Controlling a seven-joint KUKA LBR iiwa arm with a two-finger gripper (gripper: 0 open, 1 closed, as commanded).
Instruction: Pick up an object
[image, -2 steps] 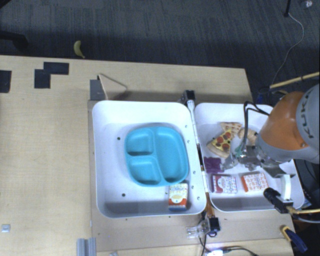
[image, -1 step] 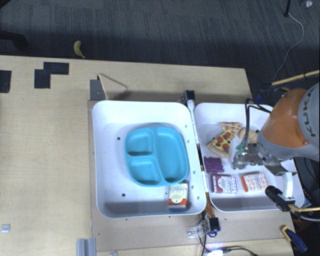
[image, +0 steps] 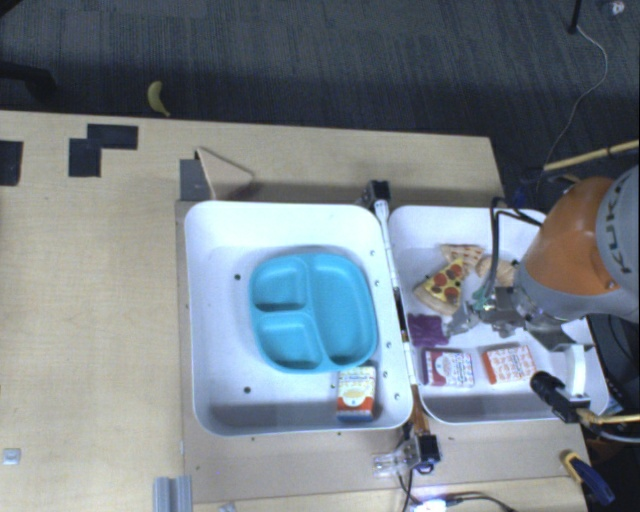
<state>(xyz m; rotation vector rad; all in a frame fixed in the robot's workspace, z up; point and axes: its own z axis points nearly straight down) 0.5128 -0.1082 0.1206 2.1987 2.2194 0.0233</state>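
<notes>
Presently, the gripper (image: 478, 312) sits low in the right bin (image: 520, 415); whether it is released or clenched cannot be told. Just up and to its left lies a pizza slice (image: 446, 283), a tan wedge with red topping. Below it rest two flat cartons with red and white print: one (image: 449, 368) lower left, one (image: 507, 362) lower right. A purple piece (image: 424, 328) lies beside it, leftward. Far left, a blue divided tray (image: 312, 310) and an orange carton (image: 356, 391) occupy the left bin (image: 205, 300) on the desk (image: 90, 330).
</notes>
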